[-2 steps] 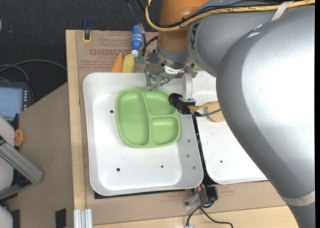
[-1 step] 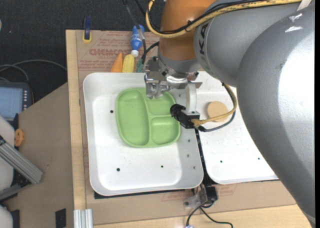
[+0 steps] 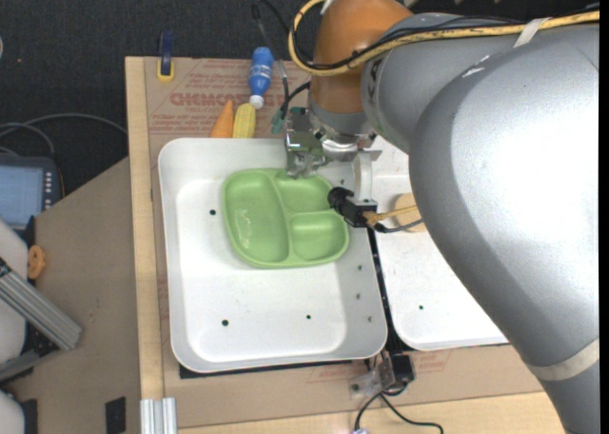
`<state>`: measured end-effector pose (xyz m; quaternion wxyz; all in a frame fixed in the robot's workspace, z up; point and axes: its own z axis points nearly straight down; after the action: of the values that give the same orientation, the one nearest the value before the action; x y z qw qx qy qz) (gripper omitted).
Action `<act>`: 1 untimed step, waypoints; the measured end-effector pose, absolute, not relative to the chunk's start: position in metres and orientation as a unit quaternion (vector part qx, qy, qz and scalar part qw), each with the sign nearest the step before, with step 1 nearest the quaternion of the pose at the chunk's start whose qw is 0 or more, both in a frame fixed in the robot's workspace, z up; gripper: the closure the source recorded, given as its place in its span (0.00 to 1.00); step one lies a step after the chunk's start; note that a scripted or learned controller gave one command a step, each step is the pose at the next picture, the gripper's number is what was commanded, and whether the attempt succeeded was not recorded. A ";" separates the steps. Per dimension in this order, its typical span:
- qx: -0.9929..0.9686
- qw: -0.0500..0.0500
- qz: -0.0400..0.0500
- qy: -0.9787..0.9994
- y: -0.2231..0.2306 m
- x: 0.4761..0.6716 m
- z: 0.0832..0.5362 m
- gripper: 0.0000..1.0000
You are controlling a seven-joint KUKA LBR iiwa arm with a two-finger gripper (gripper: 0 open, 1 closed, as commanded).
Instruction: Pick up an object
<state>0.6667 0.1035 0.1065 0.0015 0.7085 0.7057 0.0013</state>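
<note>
The gripper (image 3: 303, 158) sits at the green tray's (image 3: 281, 218) far rim; finger state cannot be told, and the thin rim could slip free

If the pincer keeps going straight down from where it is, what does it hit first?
Most likely the far rim of the green divided plate, right under the pincer; depth is hard to judge, so it could just miss onto the left white bin floor.

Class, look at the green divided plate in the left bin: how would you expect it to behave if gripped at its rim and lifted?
The green divided plate looks like moulded plastic, so probably stiff and light. Its glossy surface suggests a rim grip could slip. It lies flat in the left bin, so it should slide, not roll.
</note>
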 end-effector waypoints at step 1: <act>0.707 -0.002 -0.008 0.707 0.158 0.666 0.089 1.00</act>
<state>0.6663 0.1584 0.0887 -0.0015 0.7070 0.7072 -0.0079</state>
